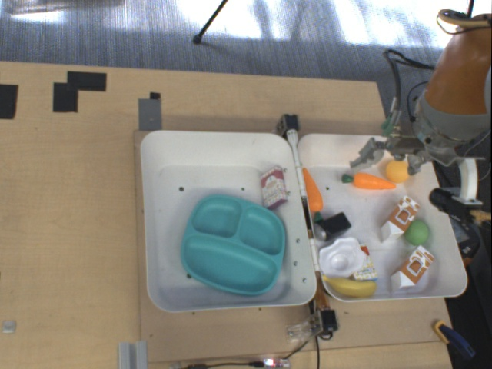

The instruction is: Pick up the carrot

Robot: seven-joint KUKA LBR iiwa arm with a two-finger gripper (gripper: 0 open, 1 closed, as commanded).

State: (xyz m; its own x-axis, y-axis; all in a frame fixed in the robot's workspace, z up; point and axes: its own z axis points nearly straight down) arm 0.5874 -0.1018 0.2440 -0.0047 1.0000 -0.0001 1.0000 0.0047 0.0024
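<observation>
Nearest the camera, on the desk [77, 244], the right bin [458, 281] carried one banana [350, 286] at its 6 o'clock edge, with one white egg-like toy [340, 254] just behind it and one small black block [333, 224] beyond that. At 4 o'clock stood two little cartons, the near carton [415, 266] and the far carton [400, 217], with one green round fruit [417, 232] between them. In the left bin [150, 206] lay one teal divided plate [233, 243] about the middle, and one small reddish packet [273, 187] at 2 o'clock of it. Farther back, a second carrot-like orange piece [311, 191] lay along the right bin's 9 o'clock wall, so two such pieces could be counted. The carrot [373, 181], the one with a green top, lay toward the bin's 12 o'clock side, well apart from the other, with one yellow round fruit [397, 171] touching or just beside its thick end at 2 o'clock. Farthest of all, the gripper [390, 158] hung over that pair with its fingers apart and nothing between them. By this the step in hand looked like the approach before the grasp. The next move seemed to call for shifting toward 8 o'clock to centre on the carrot's body, lining the fingers across its length, descending, and closing without catching the yellow fruit.
</observation>
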